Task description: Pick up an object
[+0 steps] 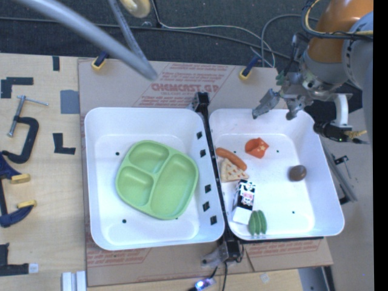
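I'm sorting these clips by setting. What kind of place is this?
Most likely a robotics lab bench, not a kitchen: a clamp lies on the taped board, cables trail behind, and the right bin holds toy food such as a red pepper.

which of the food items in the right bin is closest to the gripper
The red tomato piece: it lies at the back of the right bin, just below the gripper. The brown lump and sausage lie farther off.
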`<control>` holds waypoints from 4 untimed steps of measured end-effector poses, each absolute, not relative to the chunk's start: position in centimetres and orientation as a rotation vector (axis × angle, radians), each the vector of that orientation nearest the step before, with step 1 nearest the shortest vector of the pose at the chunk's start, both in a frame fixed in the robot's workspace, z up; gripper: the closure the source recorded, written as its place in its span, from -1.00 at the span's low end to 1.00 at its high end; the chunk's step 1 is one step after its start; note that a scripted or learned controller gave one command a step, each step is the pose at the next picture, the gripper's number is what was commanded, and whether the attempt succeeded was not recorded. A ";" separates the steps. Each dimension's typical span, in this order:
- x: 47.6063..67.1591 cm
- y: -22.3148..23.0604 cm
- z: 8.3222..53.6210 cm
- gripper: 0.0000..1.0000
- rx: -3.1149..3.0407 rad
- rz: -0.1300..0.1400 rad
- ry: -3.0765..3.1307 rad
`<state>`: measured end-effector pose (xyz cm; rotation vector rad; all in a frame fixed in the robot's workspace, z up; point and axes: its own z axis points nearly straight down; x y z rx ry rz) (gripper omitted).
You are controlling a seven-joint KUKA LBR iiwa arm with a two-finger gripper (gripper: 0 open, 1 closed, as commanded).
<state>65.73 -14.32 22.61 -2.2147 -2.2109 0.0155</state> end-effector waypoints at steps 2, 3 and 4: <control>65.7 -15.1 17.7 -1.00 -2.218 0.007 -2.221; 64.8 -15.1 11.6 -1.00 -2.217 0.008 -2.220; 64.8 -15.0 8.3 -1.00 -2.219 0.004 -2.225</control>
